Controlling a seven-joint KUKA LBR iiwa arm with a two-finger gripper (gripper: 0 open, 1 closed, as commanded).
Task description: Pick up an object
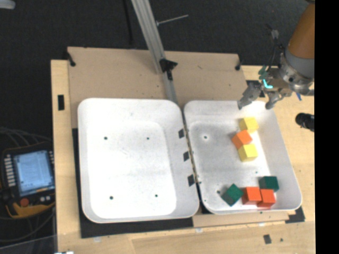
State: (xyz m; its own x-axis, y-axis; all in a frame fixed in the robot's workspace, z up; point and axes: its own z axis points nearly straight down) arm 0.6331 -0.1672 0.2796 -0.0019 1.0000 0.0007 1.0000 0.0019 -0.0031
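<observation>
My gripper [260, 99] hangs open over the far right corner of the right bin [222, 157], its two fingers spread with nothing between them. Just below it in the bin lie a yellow block [248, 124], an orange block [242, 138] and a second yellow block [247, 152] in a short column. Near the front edge sit a green block [231, 194], two orange blocks [252, 194] [267, 197] and another green block [269, 183].
The left bin [130, 157] lies beside the right one, joined along a hinge line. A slanted metal post [151, 33] rises behind the bins. A teach pendant [29, 173] rests off the bench at left.
</observation>
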